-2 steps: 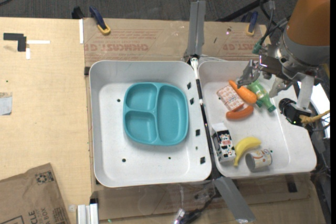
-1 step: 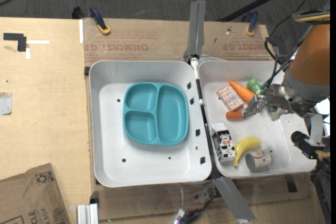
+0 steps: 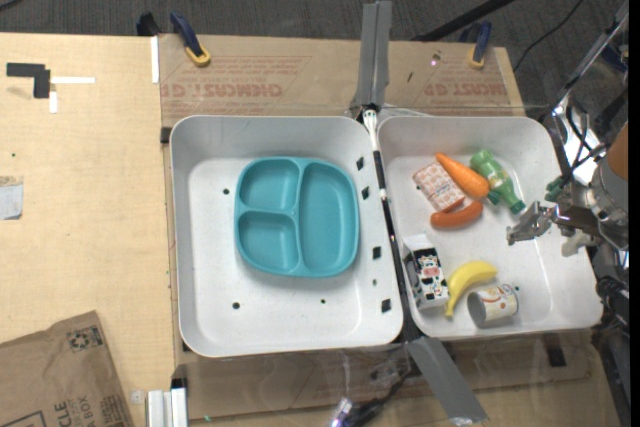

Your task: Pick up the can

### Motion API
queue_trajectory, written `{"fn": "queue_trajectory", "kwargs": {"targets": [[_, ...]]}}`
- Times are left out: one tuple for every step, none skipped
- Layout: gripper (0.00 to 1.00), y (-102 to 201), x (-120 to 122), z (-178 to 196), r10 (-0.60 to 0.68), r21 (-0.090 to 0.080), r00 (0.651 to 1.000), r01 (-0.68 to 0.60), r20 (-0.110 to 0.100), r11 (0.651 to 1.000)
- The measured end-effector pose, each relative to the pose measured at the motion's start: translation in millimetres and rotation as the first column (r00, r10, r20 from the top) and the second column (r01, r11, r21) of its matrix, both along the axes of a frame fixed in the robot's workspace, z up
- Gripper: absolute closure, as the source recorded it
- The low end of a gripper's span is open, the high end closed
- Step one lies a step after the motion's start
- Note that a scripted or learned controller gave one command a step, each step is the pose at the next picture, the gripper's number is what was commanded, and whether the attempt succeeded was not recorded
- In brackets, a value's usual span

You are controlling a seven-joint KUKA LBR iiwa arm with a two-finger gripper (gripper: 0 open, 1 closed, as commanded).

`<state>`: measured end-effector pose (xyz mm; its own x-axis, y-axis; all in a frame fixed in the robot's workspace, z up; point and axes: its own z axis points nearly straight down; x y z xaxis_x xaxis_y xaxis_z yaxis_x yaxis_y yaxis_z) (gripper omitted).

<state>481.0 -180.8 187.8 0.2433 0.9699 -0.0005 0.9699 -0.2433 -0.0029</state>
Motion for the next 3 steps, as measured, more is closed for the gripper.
{"fn": "queue_trajectory", "kwargs": {"targets": [[0.0,66,1,-97,-0.01,0.0,1.0,0.01,0.0,1.0],[0.0,30,8,-96,0.2,0.0,0.98,-0.2,0.002,0.98],[0.0,64,86,-47,0.159,-0.001,0.987,-0.159,0.002,0.987]]}}
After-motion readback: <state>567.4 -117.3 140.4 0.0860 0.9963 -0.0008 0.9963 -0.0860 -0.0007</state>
